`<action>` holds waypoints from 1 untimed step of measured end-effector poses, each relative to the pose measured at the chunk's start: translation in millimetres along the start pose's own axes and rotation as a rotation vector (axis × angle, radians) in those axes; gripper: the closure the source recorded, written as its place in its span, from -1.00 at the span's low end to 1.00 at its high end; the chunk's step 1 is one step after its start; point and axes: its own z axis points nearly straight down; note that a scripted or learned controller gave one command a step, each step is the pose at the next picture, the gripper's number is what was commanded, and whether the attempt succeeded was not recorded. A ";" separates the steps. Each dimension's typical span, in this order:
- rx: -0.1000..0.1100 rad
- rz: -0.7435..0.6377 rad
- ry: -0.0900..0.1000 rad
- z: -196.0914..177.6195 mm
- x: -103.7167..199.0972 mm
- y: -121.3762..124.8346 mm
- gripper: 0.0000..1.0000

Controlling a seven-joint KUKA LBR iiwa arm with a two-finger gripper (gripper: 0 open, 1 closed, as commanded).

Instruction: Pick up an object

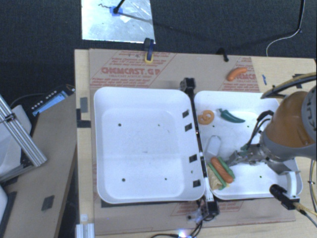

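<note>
Bench (124, 66): brown board surface carrying two shallow white bins side by side, parted by a dark divider strip with clips.

Left bin (101, 133): white floor bare across its whole width, walls unobstructed on all sides.

Right bin (247, 190): holds all loose items, clustered toward its 9 o'clock half; the 3 o'clock half is covered from above by the arm.

Item 1, carrot (223, 169): orange, lying slantwise at the bin's 7 o'clock corner, close to the divider wall and the near wall, with a green piece alongside it and a pale item (216, 182) just below. Little open floor remains between it and those walls.

Item 2, orange ring (206, 116): at 10 o'clock, near the divider.

Item 3, green pepper (231, 115): just beside the ring, toward 12 o'clock.

Item 4, clear cup-like piece (213, 145): between the ring and the carrot; faint.

Item 5, orange sausage-shaped object (237, 74): outside the bins, on the bench at 12 o'clock of the right bin.

Gripper (233, 158): reaches in from 3 o'clock, tip low over the bin floor just beside the carrot's upper end. Finger spread cannot be told, nor whether anything is grasped.
</note>
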 end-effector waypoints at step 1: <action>-0.015 -0.005 -0.001 -106.4 65.5 59.0 -1.00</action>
